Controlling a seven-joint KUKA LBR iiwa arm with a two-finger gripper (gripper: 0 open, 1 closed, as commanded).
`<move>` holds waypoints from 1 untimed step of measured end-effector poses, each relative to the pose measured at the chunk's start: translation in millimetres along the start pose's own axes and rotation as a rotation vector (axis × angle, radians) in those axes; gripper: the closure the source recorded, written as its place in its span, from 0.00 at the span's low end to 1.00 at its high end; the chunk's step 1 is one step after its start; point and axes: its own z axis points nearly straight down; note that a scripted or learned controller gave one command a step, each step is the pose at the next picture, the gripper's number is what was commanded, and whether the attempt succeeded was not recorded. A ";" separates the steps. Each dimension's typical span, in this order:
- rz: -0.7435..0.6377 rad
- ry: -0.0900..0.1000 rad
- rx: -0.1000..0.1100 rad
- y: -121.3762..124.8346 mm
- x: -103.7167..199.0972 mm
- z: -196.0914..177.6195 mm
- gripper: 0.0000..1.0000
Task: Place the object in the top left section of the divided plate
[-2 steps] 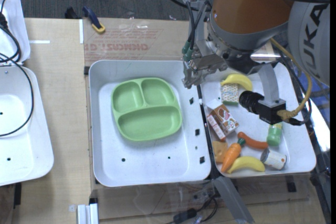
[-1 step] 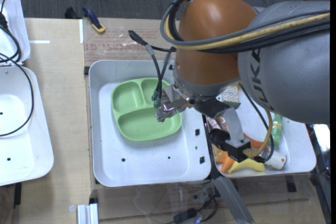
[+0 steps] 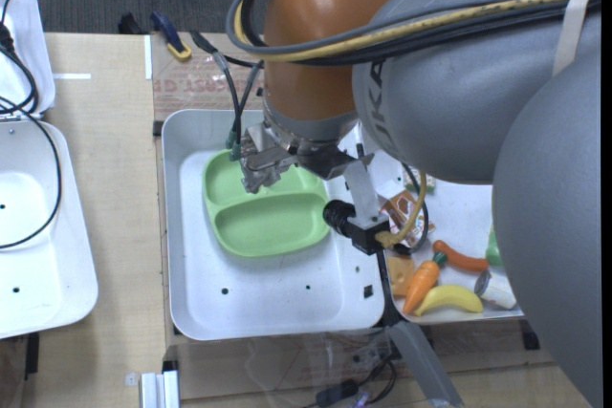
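A green divided plate (image 3: 273, 226) lies in the white bin (image 3: 258, 301) at the middle of the camera view. Its large section faces the front, and two smaller sections lie at the back. My gripper (image 3: 260, 163) hangs low over the back of the plate, about on the ridge between the two small sections. The orange wrist and grey arm above it hide part of those sections. I cannot make out any object at the gripper or lying on the plate.
The right bin holds a toy carrot (image 3: 422, 283), a yellow banana (image 3: 451, 300), a red-orange piece (image 3: 461, 258) and a brown packet (image 3: 405, 211). A white tray (image 3: 38, 244) with black cable sits at far left. A blue-handled tool (image 3: 168, 34) lies on the bench behind.
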 end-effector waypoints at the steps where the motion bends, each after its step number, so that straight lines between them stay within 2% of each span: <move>1: -0.425 0.001 -0.002 -23.0 9.0 1.8 1.00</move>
